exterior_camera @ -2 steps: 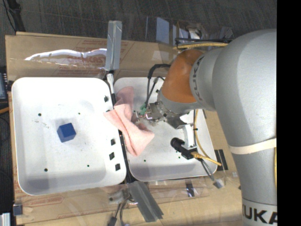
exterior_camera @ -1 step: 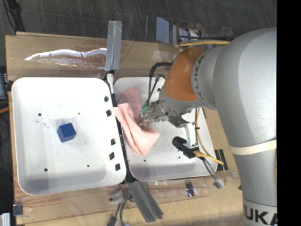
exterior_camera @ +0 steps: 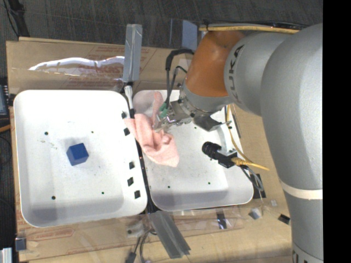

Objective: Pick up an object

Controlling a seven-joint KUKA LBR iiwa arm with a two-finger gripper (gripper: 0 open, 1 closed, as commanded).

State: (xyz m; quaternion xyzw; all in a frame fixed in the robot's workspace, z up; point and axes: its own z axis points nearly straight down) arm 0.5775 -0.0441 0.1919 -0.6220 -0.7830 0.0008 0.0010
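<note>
Bench: two white bins (exterior_camera: 33, 147); blue cube (exterior_camera: 78, 153) in left one.
Gripper (exterior_camera: 162, 120): at pink cloth (exterior_camera: 155, 138), right bin; finger state unreadable.
Progress: no lift evident yet.

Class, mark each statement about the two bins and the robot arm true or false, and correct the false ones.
1. A blue cube lies in the left bin. True.
2. The pink cloth lies in the left bin. False: it is in the right bin, at its left wall.
3. The hand is over the right bin, at the cloth. True.
4. The cube touches the cloth. False: they are in separate bins.
5. The arm's band is green. False: it is orange.
</note>
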